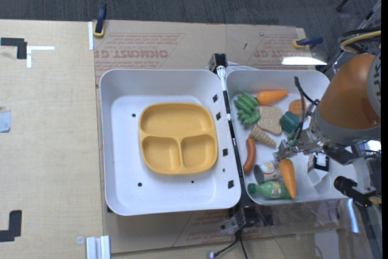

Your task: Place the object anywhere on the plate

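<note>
The arm (348,100) leans in over the right bin (315,188), and its bulk hides much of that bin's right side. Its jaws sit low among the toys, just above the top end of a carrot (287,177) lying near the bin's front edge. Whether the jaws are clenched or released, I cannot tell; the metal parts there blur into one another.

Left of the carrot lie a sausage (249,154) and a cone (262,136); a green bottle (271,190) rests along the front edge. Towards the back edge are a green leafy piece (246,107), a second carrot (271,96) and a slice of bread (270,119). A teal thing (290,122) is half covered by the arm, and I cannot name it.

The plate (177,136), yellow with three compartments, sits mid-way in the left bin (121,191).
</note>
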You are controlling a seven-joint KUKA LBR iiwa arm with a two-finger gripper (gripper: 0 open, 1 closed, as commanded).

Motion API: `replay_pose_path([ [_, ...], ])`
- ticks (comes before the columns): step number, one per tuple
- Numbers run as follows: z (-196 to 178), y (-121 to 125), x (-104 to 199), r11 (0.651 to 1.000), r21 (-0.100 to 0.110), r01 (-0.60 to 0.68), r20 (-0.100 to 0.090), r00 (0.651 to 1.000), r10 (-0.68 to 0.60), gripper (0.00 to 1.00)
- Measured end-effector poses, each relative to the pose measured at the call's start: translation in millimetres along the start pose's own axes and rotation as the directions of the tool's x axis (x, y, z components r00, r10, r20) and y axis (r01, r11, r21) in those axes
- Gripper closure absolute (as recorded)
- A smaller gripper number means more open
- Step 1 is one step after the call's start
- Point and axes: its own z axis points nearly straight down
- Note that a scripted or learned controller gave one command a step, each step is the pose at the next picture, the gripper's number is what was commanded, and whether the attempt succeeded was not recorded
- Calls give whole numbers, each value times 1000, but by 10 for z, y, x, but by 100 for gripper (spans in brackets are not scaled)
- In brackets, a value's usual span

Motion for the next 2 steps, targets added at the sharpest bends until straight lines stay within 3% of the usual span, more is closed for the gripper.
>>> replay_pose_path([
  [1, -1039, -75, -141, 975, 1, -222, 3, 975, 222, 100],
  [2, -1039, -75, -141, 975, 1, -221, 2, 975, 221, 0],
])
